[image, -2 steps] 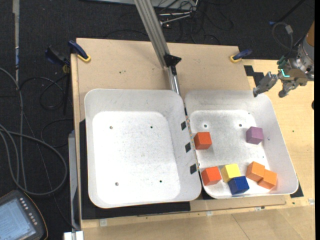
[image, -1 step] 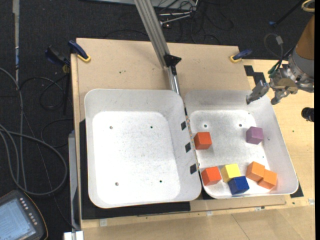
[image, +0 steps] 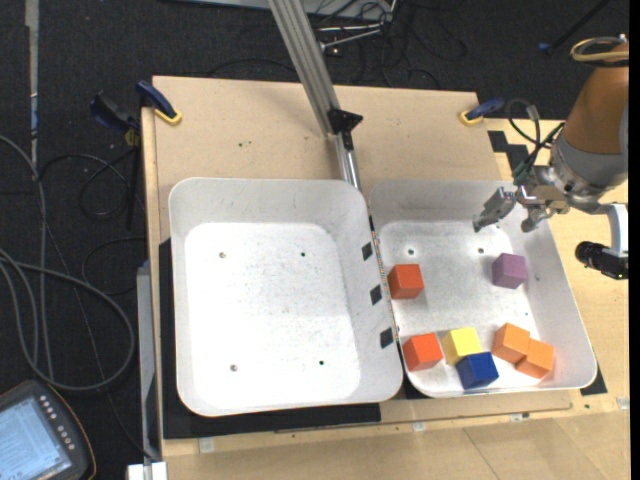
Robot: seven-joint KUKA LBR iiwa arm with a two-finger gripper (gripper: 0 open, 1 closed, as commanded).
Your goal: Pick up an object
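Observation:
My gripper [image: 511,216] hangs over the far right part of the right bin [image: 430,236], its two fingers spread apart with nothing between them. A purple cube [image: 510,270] lies just below it in the view. An orange-red block [image: 405,281] sits near the bin's left wall. Along the near wall lie another orange-red block [image: 423,350], a yellow cube [image: 462,343], a blue cube [image: 478,370] and two orange blocks [image: 525,349] close together.
The left bin [image: 265,298] stands beside the right one, with black clips along the shared wall. A slanted metal pole [image: 305,53] crosses the bench's far side. Blue-and-yellow clamps [image: 160,103] grip the bench's far corners.

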